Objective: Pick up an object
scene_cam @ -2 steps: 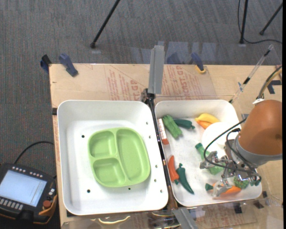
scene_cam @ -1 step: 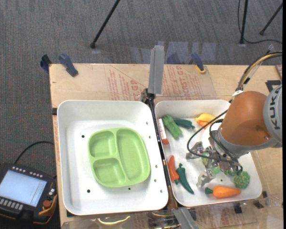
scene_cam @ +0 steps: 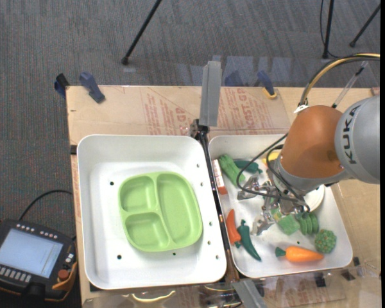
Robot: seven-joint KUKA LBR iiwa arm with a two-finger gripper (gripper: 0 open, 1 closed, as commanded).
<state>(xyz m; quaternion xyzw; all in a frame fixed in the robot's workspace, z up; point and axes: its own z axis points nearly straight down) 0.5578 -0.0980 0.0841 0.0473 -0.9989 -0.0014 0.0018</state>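
While my arm (scene_cam: 333, 143) reaches in from the right, my gripper (scene_cam: 274, 212) is lowered into the right bin (scene_cam: 344, 236), among the toy food items. Finger spread cannot be determined from this view: the wrist and cabling cover much of the mechanism. A green block-shaped piece (scene_cam: 287, 224) lies touching or just beside the fingertips; whether it is clamped between them I cannot tell.

Right bin contents:
- Green ridged item (scene_cam: 307, 223), just beside the green block.
- Broccoli floret (scene_cam: 325, 240), near the bin's lower right corner.
- Carrot (scene_cam: 299, 255), along the near wall.
- Dark green pepper (scene_cam: 248, 240) and an orange-red pepper (scene_cam: 233, 227), side by side near the bin's left wall.
- Long green vegetable (scene_cam: 230, 168), toward the far left corner.
- White plate (scene_cam: 316, 197), mostly hidden under my wrist.

Left bin (scene_cam: 96, 165) contents:
- Light green divided tray (scene_cam: 160, 210), three compartments, lying flat near the centre.

A teach pendant (scene_cam: 27, 254) rests on the floor left of the bench.
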